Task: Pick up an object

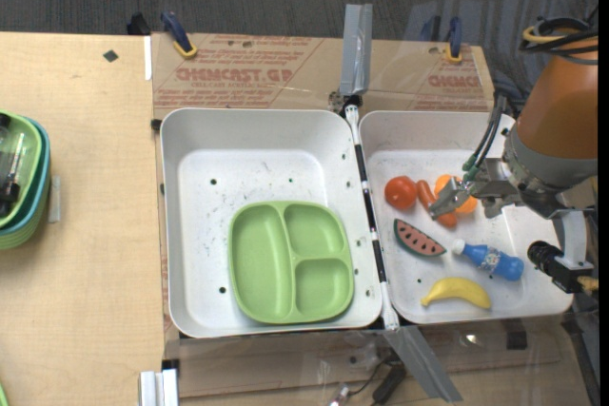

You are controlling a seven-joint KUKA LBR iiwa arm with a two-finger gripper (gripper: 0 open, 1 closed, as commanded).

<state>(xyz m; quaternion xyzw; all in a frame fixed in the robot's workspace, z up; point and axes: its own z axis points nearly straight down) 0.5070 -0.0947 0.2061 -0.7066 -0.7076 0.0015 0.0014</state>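
Note:
The right bin (pixel 419 133) holds a red tomato (pixel 401 192), an orange piece (pixel 445 186), a watermelon slice (pixel 418 239), a blue and white bottle (pixel 489 261) and a yellow banana (pixel 456 294). My gripper (pixel 449 202) is low in this bin, its fingers right at the orange piece, just right of the tomato. The fingers seem to straddle the orange piece, but how tightly they stand is unclear. A green divided plate (pixel 289 260) lies in the left bin (pixel 190 204).
Cardboard (pixel 247 71) backs both bins, held by blue and yellow clamps (pixel 177 31). A stack of green containers (pixel 19 181) sits at the far left on the wooden bench. The arm's grey and orange body (pixel 561 128) hangs over the right bin's right side.

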